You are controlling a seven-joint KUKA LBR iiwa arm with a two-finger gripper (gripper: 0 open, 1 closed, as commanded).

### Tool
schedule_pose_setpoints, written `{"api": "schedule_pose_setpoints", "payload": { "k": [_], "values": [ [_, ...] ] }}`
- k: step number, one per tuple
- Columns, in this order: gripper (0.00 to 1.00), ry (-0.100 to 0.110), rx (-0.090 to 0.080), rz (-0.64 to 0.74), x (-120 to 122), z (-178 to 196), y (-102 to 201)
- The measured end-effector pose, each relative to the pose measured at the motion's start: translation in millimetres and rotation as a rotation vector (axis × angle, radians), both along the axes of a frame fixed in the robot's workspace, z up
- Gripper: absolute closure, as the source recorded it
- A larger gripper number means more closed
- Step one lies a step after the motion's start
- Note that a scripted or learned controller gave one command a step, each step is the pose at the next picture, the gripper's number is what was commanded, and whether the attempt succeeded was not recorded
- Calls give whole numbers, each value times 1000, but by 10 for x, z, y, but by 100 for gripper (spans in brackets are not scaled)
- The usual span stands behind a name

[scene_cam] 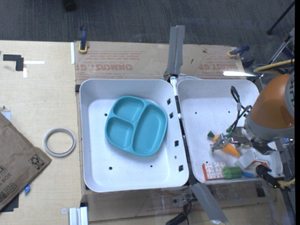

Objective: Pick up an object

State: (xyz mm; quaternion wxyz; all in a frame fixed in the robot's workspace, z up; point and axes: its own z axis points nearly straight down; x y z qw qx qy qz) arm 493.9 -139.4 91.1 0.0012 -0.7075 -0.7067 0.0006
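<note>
Gripper point(220, 143): low over the near part of the right bin, fingers pointing left; whether they are released or clenched, I cannot tell from up here. Metal tips sit right at the orange object, touching or just above it, can't call it.
Arm point(274, 109): big grey body with the orange band, coming in from the right edge and covering the right bin's right side.
Left bin point(93, 172): white and shallow, carrying the blue plate.
Right bin point(206, 107): white, pressed up against the left bin, with a small cluster of items at its near end.
Blue plate point(136, 125): three compartments, lying flat and slightly turned, in the middle of the left bin.
Cardboard box point(16, 161): brown, on the bench at the far left edge, partly cut off.
Tape ring point(59, 141): pale, flat on the bench, left of the left bin.
Orange object point(230, 149): small, in the right bin, under the gripper's tips.
Printed card point(214, 170): red and white, at the right bin's near wall.
Green object point(232, 173): fuzzy, just right of the card.
</note>
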Motion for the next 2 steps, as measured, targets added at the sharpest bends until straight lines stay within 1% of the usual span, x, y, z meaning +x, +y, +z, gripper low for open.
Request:
{"api": "schedule_pose_setpoints", "payload": {
  "k": [1,2],
  "values": [
    [100,-1,0,-3,4,86,-5],
    [100,-1,-2,0,-31,1168,1032]
  ]
}}
